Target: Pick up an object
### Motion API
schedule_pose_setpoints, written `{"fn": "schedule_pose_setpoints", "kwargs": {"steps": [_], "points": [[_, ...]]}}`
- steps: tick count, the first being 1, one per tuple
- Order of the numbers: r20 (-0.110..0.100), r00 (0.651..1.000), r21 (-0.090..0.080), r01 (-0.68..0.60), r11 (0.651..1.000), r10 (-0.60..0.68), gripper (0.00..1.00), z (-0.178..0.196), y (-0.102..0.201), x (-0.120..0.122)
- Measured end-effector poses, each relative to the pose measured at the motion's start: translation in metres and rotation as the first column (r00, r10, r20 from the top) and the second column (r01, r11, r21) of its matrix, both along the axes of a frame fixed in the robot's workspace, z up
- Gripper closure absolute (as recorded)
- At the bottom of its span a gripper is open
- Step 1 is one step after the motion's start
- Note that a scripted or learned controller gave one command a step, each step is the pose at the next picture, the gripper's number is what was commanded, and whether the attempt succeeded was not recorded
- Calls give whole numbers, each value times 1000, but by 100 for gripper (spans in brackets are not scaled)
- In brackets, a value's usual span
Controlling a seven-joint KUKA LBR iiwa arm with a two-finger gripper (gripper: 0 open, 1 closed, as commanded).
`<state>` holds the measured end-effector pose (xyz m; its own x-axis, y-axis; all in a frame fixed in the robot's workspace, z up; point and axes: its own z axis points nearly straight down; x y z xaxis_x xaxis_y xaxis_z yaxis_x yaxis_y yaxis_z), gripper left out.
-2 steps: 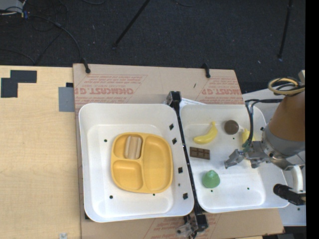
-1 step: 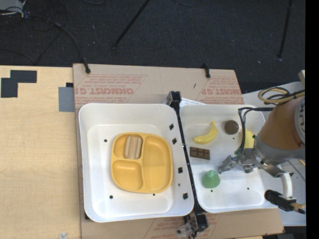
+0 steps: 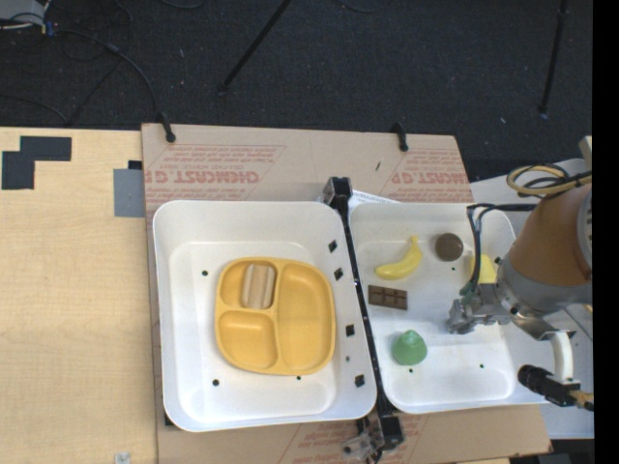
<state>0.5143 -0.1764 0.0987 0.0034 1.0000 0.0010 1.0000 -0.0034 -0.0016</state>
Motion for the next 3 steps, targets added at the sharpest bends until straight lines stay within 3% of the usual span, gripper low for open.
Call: {"fn": "schedule_pose_setpoints", "kwargs": {"steps": [3], "points": [[3, 1000, -2, -5, 1000, 5, 100, 152, -3, 4]]}}
